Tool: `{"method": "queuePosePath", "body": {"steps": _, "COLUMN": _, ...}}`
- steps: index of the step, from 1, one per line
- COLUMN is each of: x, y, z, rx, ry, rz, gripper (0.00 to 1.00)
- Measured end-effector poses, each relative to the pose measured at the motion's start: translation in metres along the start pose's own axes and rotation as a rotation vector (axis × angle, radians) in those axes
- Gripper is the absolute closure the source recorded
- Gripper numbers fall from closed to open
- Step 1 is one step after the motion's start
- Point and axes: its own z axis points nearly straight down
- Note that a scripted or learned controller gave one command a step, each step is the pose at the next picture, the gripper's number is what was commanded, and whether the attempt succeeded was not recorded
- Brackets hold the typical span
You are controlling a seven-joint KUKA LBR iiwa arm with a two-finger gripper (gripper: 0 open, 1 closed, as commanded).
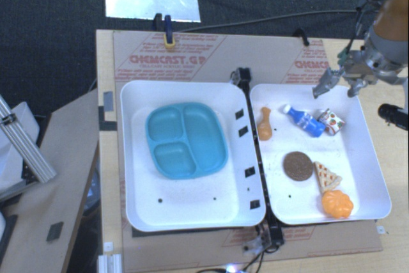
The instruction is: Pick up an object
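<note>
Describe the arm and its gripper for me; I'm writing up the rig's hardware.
The arm is grey metal with an orange band above the wrist, with thin cables looping around it near the top. The gripper is grey metal with two slim, darker fingers that point down and spread apart.

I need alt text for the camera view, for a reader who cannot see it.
The gripper hangs open over the right bin's far edge, holding nothing. That bin holds a blue bottle, orange pin, brown disc, pizza slice and orange fruit; the left bin holds a blue tray.
</note>
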Motion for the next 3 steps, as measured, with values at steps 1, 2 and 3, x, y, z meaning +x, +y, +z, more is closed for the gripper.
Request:
{"method": "queuePosePath", "body": {"steps": 1, "x": 0.0, "y": 0.002, "z": -0.007, "rx": -0.012, "ry": -0.002, "rz": -0.002, "gripper": 0.0}}
{"method": "queuePosePath", "body": {"steps": 2, "x": 0.003, "y": 0.012, "z": 0.04, "rx": -0.009, "ry": -0.002, "rz": -0.005, "gripper": 0.0}}
{"method": "queuePosePath", "body": {"steps": 3, "x": 0.006, "y": 0.002, "z": 0.09, "rx": -0.007, "ry": -0.001, "rz": -0.001, "gripper": 0.0}}
